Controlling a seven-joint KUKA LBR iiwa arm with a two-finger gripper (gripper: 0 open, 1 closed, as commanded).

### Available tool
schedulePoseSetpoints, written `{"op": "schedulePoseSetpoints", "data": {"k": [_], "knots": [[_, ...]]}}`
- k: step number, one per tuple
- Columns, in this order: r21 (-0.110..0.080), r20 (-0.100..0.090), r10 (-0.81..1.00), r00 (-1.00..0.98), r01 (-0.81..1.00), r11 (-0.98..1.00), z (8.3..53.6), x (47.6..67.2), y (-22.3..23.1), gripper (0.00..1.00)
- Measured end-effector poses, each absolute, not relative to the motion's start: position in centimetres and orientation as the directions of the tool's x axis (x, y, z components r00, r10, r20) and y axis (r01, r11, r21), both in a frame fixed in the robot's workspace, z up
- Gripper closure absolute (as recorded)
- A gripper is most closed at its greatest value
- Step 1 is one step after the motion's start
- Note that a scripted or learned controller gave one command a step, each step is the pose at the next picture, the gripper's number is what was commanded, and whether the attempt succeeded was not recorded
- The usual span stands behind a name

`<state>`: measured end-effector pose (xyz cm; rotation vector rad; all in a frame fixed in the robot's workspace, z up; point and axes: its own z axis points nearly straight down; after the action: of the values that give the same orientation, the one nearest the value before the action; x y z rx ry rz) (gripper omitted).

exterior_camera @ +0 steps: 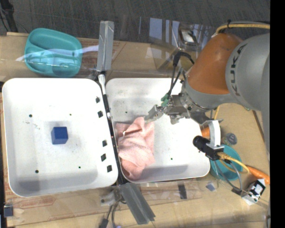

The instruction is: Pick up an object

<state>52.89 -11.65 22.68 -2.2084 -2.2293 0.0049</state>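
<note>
Cloth (137, 146), pink, lies bunched just below-left of your gripper (154, 113) in the right bin (190, 167), fingertips at its top edge, grip state can't tell; blue cube (60, 135) far left.

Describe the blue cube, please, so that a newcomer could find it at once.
Of the two white bins side by side, take the left bin. The blue cube sits on its floor, a little left of the middle. It is small, solid and dark blue, unlike the soft pink cloth in the other bin.
</note>
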Motion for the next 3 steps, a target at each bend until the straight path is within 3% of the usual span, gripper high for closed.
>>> {"op": "schedulePoseSetpoints", "data": {"k": [1,2,3], "knots": [[0.000,-0.001,0.994,-0.106,0.994,0.106,9.20,55.85,-14.31,0.00],[-0.001,-0.002,0.994,-0.111,0.994,0.111,10.18,55.88,-14.34,1.00],[0.000,-0.002,0.994,-0.111,0.994,0.111,10.19,55.88,-14.34,0.00]]}}
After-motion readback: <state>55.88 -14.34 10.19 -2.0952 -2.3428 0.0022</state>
